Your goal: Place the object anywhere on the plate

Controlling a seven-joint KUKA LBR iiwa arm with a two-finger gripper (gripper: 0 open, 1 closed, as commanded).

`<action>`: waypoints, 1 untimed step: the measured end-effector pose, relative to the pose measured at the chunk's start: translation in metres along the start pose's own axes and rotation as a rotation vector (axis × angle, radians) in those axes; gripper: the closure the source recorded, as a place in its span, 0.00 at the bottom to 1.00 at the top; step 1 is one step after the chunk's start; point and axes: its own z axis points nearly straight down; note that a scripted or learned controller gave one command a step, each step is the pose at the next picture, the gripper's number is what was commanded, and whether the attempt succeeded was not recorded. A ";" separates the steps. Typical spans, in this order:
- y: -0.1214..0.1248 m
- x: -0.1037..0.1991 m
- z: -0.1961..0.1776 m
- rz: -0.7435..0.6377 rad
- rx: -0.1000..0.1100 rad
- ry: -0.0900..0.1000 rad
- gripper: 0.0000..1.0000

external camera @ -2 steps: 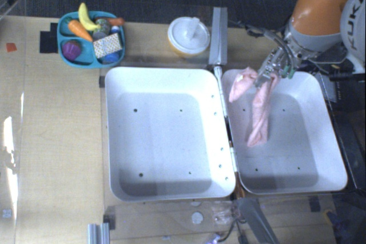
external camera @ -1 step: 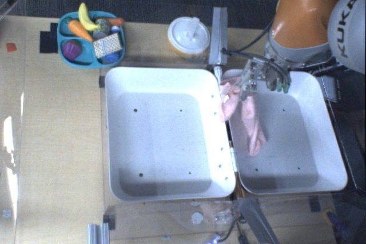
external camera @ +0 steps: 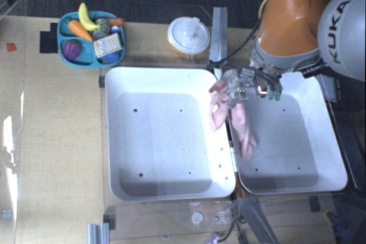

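A limp pink cloth (external camera: 237, 120) hangs over the rims where the two white bins meet, one lobe on the left and a longer tail trailing down into the right bin. My gripper (external camera: 231, 88) sits at the cloth's top end and is shut on it, under the arm's orange band. The plate (external camera: 62, 38) is a blue divided dish on the bench at the far upper left, well away from the gripper. It holds a toy banana, a carrot, a purple piece and a sponge-like block.
The left bin (external camera: 160, 134) and right bin (external camera: 297, 140) lie side by side. A white lidded cup (external camera: 189, 36) and a grey metal post (external camera: 218, 31) stand behind the bins, between the gripper and the plate.
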 end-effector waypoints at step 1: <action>0.051 0.017 0.006 -0.004 0.000 0.003 1.00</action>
